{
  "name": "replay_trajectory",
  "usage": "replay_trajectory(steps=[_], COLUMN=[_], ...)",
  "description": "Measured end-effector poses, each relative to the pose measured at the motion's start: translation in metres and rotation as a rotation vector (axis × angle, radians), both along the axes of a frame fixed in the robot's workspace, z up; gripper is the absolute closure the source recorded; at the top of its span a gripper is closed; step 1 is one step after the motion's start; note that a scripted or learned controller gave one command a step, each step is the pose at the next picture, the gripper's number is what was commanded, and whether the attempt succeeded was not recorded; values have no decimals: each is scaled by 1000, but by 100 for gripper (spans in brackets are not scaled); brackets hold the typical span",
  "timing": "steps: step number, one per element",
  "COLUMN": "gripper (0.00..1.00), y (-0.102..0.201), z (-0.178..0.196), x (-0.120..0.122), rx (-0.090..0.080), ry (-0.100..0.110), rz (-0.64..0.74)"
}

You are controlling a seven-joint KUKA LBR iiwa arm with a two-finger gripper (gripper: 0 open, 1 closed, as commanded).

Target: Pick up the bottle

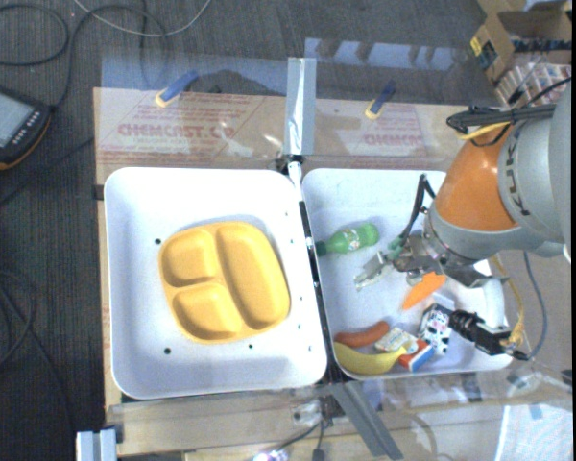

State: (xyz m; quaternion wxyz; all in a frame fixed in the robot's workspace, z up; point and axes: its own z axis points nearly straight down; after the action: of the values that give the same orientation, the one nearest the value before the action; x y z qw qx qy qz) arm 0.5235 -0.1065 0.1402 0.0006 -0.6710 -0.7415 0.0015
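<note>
From my seat I have the arm [504, 195] reaching in from the right, its orange band sitting over the right bin [365, 185], and the gripper [374, 269] hanging low near the middle of that bin. Its two metal fingers [369, 275] look parted with nothing between them, so I read it as spread and holding nothing. The green bottle [348, 240] lies on its side on the bin floor near the left wall, up and to the left of the fingertips, close to them but apart as far as I can judge. Just right of the gripper lies an orange carrot-shaped piece [422, 290], partly tucked under the wrist. Along the near edge of the same bin I see a banana [365, 359], a reddish sausage-shaped toy [362, 334] lying just above it, and a small cluster of mixed items [424, 339] beside them, too jumbled for me to name, one showing a white face with dark spots. The left bin [134, 209] carries a yellow divided tray [226, 279] with three compartments, turned at a slant. Off the bench to the far left a handheld control pendant [10, 123] rests on the dark floor with its cables trailing
</note>
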Motion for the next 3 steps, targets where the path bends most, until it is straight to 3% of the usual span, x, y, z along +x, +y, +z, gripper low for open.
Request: replay_trajectory(steps=[1,2,3], gripper=[0,0,100], y=[3,-16,-19], z=[-30,-49,-39], x=[67,121,120], rx=[-2,-3,-8], ry=[-1,-15,-10], rz=[218,236,237])
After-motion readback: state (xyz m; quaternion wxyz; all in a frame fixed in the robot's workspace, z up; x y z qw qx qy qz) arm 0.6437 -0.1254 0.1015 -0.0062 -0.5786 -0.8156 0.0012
